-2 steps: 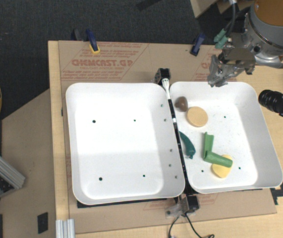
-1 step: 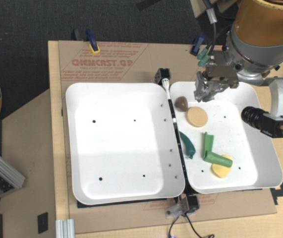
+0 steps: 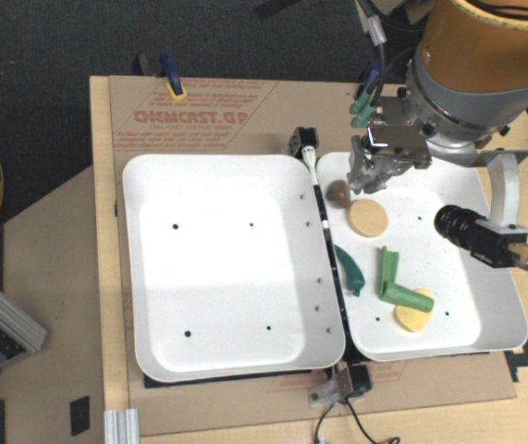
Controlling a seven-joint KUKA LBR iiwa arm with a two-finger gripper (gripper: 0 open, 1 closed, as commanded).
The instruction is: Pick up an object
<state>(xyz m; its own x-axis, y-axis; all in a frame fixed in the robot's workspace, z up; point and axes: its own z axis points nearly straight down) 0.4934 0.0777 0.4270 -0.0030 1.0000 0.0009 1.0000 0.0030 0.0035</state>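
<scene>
My gripper hangs low over the back left part of the right bin. Its fingertips sit just above a round tan disc and beside a small brown-grey lump. Nothing shows between the fingers. Nearer the front lie a dark teal curved piece by the bin's left wall, a green L-shaped piece and a yellow piece touching the green one.
The left bin lies beside the right bin, with a black divider between them. A black cylindrical fitting on a bracket hangs over the right bin's right side. Cardboard backs the bench.
</scene>
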